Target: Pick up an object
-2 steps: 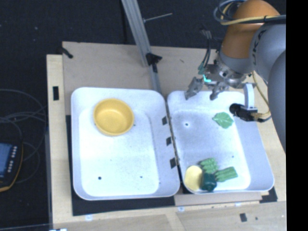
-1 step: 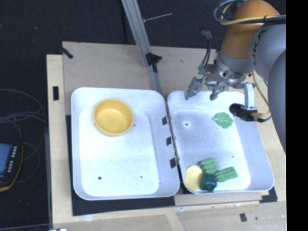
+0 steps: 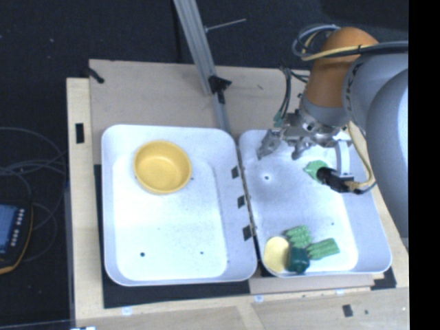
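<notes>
1. The grey two-finger gripper (image 3: 280, 150) hangs over the far end of the right-hand shallow white bin (image 3: 368, 215), and its two dark fingers stand spread wide with nothing between them.

2. The nearest candidate is a small light-green flat piece (image 3: 315, 168), just beside the gripper on its arm side and a little toward the front of the bench. A black cable end overlaps it, so I cannot tell its outline or which way its long axis runs.

3. Well apart from the gripper, toward the front edge of that same bin, sits a cluster: a pale yellow round piece (image 3: 275, 251), a dark teal block (image 3: 298, 259), and a green ridged plastic piece (image 3: 324, 247) whose long axis runs crosswise to the line from the gripper down to it.

4. Off to the gripper's other side, in the left-hand white bin (image 3: 117, 205), a yellow plastic bowl (image 3: 162, 167) sits alone, well apart.

5. My guess is that the light-green piece needs the shortest move, a small shift sideways and then down.
</notes>
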### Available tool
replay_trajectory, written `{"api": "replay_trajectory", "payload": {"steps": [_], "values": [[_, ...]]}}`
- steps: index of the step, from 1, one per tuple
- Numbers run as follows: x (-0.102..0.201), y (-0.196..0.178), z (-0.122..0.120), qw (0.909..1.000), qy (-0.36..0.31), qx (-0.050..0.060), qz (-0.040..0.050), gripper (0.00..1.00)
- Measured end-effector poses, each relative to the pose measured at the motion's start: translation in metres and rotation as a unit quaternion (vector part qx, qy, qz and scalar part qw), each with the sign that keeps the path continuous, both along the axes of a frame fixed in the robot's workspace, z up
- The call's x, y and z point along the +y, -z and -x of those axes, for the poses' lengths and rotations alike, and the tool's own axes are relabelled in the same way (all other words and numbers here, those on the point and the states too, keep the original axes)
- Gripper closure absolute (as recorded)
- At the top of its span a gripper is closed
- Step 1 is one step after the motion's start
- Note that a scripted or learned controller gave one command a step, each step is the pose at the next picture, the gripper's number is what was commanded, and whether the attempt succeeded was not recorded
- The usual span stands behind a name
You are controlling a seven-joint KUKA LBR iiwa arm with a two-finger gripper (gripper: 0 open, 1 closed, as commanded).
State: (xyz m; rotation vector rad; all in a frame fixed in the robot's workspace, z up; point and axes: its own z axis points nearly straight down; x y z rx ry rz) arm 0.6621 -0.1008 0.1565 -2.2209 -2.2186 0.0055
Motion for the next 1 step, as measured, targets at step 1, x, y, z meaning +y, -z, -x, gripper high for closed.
{"api": "replay_trajectory", "payload": {"steps": [1], "values": [[-0.0007, 0.0525, 0.0012, 1.0, 0.0, 0.0, 0.0, 0.0]]}}
